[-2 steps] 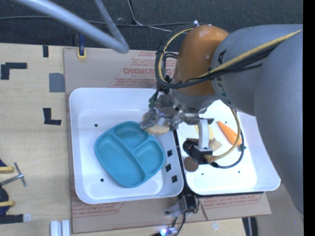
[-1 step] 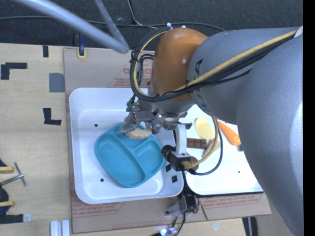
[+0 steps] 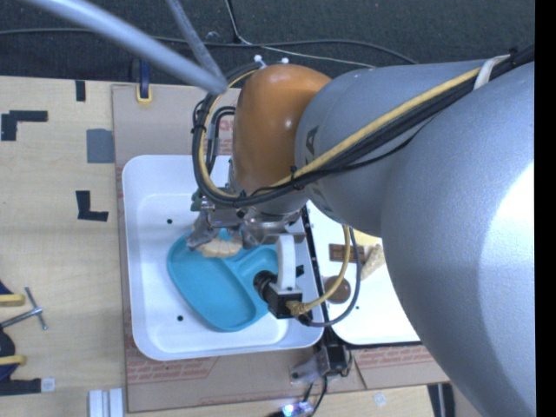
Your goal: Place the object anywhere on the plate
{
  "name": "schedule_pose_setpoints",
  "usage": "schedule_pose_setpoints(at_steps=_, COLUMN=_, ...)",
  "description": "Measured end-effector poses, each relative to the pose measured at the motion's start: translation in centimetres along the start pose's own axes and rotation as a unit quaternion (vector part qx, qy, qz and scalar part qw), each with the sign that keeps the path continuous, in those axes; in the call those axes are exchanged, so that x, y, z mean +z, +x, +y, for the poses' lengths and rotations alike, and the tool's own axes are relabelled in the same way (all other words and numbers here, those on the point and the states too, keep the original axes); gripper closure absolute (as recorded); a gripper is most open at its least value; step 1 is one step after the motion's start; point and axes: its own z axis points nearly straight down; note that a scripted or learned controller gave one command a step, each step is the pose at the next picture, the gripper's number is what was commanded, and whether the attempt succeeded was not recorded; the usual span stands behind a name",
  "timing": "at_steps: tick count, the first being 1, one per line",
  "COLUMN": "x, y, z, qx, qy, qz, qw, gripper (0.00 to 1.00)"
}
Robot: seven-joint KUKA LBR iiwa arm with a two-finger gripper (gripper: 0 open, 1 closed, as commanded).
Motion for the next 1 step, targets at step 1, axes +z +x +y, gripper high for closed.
schedule_pose_setpoints(at_steps=1, x=-0.05, y=-0.25, z=0.09, qx=0.002, qy=-0.001, qz=0.000, qw=1.0000, gripper=0.00)
